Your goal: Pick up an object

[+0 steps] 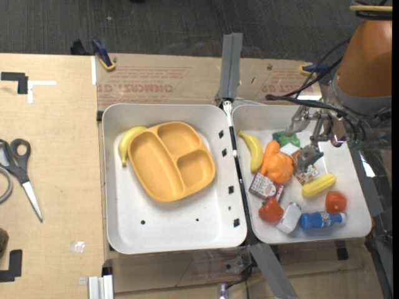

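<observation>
Camera view: nearest, a blue plastic bottle (322,220), red tomato toys and a yellow lemon toy (318,184) lie unlifted in the right white bin (358,229), while farther back the pincer (310,157) hangs above them, its opening indeterminate, nothing visibly grasped, pick pending.

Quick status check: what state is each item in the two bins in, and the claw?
Divided plate: flat, left bin, nothing in its compartments.
Left banana: tucked against plate's edge.
Right banana: lying loose.
Blue bottle: on its side.
Carrot: lying in pile.
Claw: low over right bin's pile.
</observation>
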Action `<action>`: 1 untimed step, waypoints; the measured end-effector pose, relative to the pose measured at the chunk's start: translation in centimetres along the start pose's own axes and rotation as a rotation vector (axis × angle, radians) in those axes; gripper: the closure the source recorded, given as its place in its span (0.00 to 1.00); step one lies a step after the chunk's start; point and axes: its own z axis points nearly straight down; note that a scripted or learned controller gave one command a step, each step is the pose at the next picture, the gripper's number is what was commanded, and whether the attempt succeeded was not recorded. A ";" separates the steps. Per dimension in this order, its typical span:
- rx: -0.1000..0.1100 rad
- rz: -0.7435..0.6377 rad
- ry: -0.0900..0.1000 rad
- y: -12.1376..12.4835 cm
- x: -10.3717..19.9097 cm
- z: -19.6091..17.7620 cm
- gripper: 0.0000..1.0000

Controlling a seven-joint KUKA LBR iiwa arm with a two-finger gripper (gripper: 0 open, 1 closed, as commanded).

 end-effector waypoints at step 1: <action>0.000 0.055 -0.003 -0.1 -0.5 14.6 0.00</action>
